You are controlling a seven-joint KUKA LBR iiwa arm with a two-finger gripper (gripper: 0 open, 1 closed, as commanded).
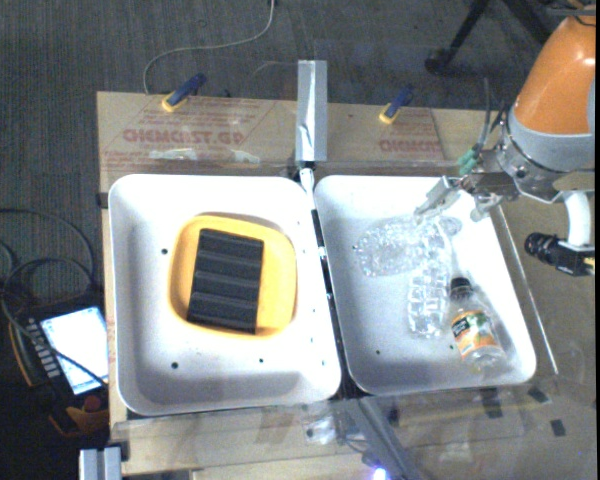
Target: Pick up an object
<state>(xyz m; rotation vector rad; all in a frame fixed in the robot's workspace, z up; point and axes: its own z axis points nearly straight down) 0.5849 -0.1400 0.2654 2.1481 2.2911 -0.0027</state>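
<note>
Jaws [442, 196] poised over the far right corner of the right bin [360, 353].
The clear plastic packaging [410, 258] lies just below and left of the jaws, running diagonally toward the near right; the small bottle [473, 326] sits beyond it, near the front right corner, long axis roughly front to back. Whether the jaws are wide or narrow cannot be told; nothing is seen between them. The left bin [140, 368] holds a yellow tray with a black block [225, 279].

The arm [565, 78] reaches in from the right, its gripper [442, 198] seemingly angled leftward.
</note>
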